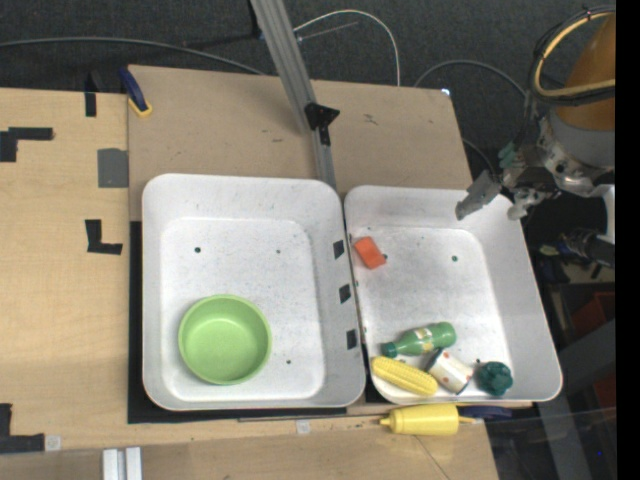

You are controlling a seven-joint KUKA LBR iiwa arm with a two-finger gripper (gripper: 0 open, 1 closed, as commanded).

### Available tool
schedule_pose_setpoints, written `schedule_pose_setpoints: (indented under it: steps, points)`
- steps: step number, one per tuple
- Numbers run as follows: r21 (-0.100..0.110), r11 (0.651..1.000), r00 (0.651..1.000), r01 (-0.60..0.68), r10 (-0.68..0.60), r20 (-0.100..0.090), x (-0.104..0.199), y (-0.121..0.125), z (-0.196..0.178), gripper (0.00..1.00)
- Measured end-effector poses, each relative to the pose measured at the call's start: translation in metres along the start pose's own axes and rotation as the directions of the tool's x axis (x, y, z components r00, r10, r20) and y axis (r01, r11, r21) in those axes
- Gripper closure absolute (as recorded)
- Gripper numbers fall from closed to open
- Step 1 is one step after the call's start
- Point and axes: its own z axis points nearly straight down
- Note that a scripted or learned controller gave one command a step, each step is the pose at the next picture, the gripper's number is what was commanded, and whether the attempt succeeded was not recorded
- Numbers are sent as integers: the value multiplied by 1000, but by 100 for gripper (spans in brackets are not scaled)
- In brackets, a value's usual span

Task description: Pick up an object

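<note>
Several small things lie in your right bin [500, 268]: an orange block [369, 253] near its upper left, and a green bottle [420, 341], a corn cob [404, 376], a white cylinder [452, 371] and a dark green piece [493, 376] clustered along its lower edge. A yellow bottle [424, 421] lies on the tabletop [230, 118] just below that bin, and a green bowl [225, 339] sits in the left bin [240, 218]. Your gripper [492, 196] hovers over the right bin's upper right rim, grasping nothing; whether its fingers are spread or closed you cannot tell.

Right bin [520, 268], near end: green bottle [420, 341] on its side, cap toward the bin's middle. Yellow corn cob [404, 376] just in front of it, lying slantwise. White cup [450, 371] tipped over, touching the cob's right end. Dark green lump [493, 376] near the right corner. Small orange block [369, 252] alone by the far left wall. Left bin [240, 208]: light green bowl [225, 339], upright, near left corner.
</note>
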Motion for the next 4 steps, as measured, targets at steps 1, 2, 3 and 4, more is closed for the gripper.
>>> schedule_pose_setpoints:
  steps: [1,2,3,4]
  points:
    - [0,1000,1000,0,0,0,0,0,0,0]
    - [7,1000,1000,0,0,-1,7,-3,63,0]
    - [5,1000,1000,-1,1,0,7,-9,108,0]
    - [7,1000,1000,-1,1,-1,6,-19,168,0]
